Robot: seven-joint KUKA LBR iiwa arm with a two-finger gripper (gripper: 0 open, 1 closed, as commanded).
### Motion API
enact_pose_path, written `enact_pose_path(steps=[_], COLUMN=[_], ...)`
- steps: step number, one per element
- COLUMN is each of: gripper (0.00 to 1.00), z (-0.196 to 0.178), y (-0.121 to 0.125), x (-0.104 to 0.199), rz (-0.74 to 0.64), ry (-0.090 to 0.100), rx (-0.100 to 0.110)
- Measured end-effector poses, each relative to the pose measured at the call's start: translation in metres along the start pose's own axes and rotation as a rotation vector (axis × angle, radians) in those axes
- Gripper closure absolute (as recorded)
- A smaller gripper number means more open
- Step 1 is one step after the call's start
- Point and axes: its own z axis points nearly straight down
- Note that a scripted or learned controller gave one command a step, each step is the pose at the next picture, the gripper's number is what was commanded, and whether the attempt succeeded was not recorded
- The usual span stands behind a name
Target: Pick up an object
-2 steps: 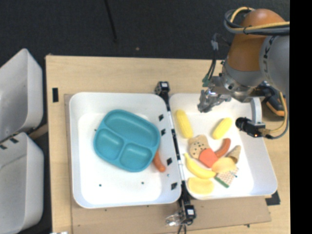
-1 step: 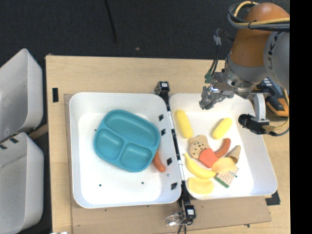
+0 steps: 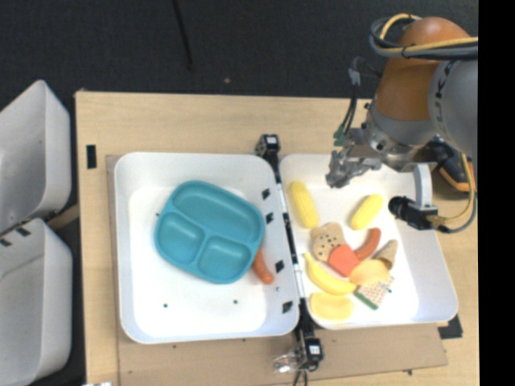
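Observation:
My gripper point(image 3: 339, 174) hangs over the far part of the right bin point(image 3: 426, 296), above bare white floor between a yellow corn-like piece point(image 3: 303, 203) and a yellow oval piece point(image 3: 367, 211). Nothing shows between its fingers. Nearer the front lies a heap of toy food: a brown cookie point(image 3: 325, 240), a red-orange block point(image 3: 344, 259), a sausage point(image 3: 368, 243), a banana point(image 3: 326, 277), a yellow slice point(image 3: 331, 305) and a cone-shaped piece point(image 3: 387, 253).
The left bin point(image 3: 133, 312) holds a blue divided plate point(image 3: 209, 232) and an orange carrot-like piece point(image 3: 263, 268) by the divider. Black clips sit along the ridge between the bins. White chair-like shapes stand at the far left.

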Motion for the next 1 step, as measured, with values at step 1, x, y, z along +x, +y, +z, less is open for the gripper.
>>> enact_pose_path(steps=[1], gripper=[1.0], z=[-0.0153], y=[-0.003], x=[-0.0029], rz=[0.0], ry=[0.001], rx=[-0.004])
